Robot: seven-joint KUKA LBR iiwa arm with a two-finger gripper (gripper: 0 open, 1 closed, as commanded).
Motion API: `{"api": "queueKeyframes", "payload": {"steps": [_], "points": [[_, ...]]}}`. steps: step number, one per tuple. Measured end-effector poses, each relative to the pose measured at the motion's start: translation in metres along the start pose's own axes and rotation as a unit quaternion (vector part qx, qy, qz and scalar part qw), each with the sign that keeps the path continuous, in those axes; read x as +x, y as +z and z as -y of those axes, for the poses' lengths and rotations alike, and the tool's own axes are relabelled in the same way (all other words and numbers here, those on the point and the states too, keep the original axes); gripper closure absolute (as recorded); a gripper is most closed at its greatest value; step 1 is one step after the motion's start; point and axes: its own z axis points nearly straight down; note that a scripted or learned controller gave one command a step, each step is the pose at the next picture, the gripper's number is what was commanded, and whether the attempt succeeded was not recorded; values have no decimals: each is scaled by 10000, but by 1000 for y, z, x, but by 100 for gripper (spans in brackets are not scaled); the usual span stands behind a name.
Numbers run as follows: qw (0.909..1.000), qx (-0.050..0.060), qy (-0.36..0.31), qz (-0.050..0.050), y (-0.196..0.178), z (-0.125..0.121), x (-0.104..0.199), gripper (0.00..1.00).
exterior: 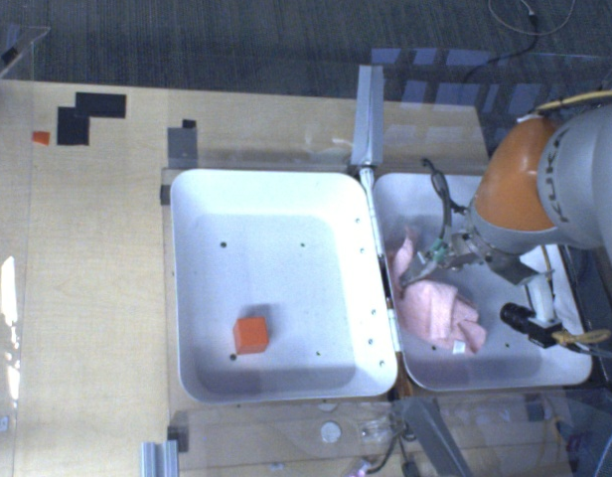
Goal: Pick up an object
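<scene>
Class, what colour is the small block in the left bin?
Orange block, seen in the camera view.

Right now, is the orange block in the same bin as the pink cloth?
No, the orange block sits in the left bin, while the pink cloth lies in the right bin.

A robot arm (584,172) with a smooth, rounded grey casing. Above its wrist sits a glossy orange band (510,185), dome-shaped and catching the light. Below the band a grey collar narrows toward a small gripper (437,253) of dark metal parts with a hint of green. A thin dark cable (440,192) loops along the wrist, curving from the gripper toward the band.
</scene>
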Motion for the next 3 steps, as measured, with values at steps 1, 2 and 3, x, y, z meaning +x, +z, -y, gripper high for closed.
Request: {"api": "queueKeyframes", "payload": {"steps": [1, 2, 3], "points": [[9991, 16, 417, -3, 2, -45, -16, 0], [9998, 14, 183, -5, 0, 29, 5, 0], [9960, 17, 897, -4, 1, -12, -8, 0]]}}
